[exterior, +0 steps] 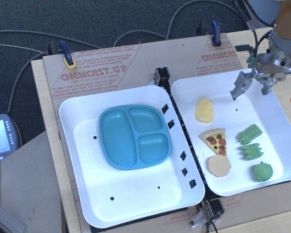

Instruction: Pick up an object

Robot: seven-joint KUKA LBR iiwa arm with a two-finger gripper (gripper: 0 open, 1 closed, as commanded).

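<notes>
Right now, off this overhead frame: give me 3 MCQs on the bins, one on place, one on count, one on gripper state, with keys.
1. Where does the blue divided plate lie?
A. left bin
B. right bin
C. on the cardboard

2. How many green toy foods lie in the right bin?
A. one
B. three
C. five

3. The gripper is:
A. shut on the pizza slice
B. open, holding nothing
C. pressed onto the plate

Key: 1 A, the plate fills the left bin. 2 B, three green pieces in a column. 3 B, fingers spread above bare bin floor.

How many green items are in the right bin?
3: one green piece nearest the arm, a second green piece just below it, and a round green piece by the bin's near edge. None look hidden.
</notes>
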